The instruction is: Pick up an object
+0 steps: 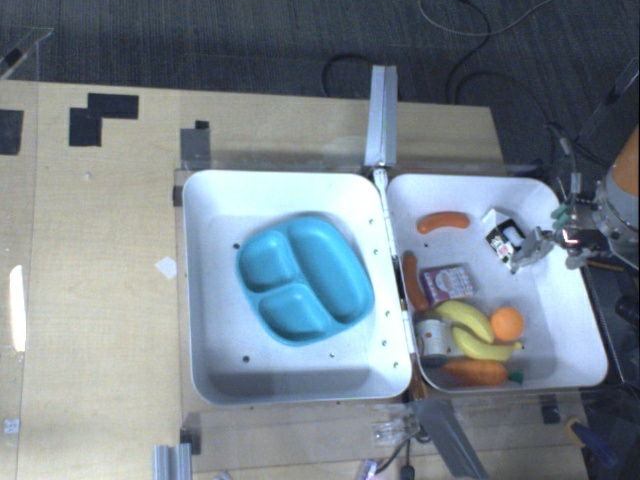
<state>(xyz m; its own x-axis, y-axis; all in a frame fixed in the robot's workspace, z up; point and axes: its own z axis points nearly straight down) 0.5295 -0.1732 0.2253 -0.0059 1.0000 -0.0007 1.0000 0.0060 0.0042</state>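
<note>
right bin (pixel 570 298): hot dog (pixel 443 222) near the far edge, small white-and-black item (pixel 503 234) beside it; gripper (pixel 528 253) next to that item, jaw state cannot be told. bananas (pixel 470 328), orange (pixel 507 323), carrot (pixel 475 372) crowd the near edge.

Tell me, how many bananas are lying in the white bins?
2, both in the right bin. One banana curves beside the orange ball; the other banana lies just below it, touching. Nothing suggests more, though the pile could hide something small.
</note>
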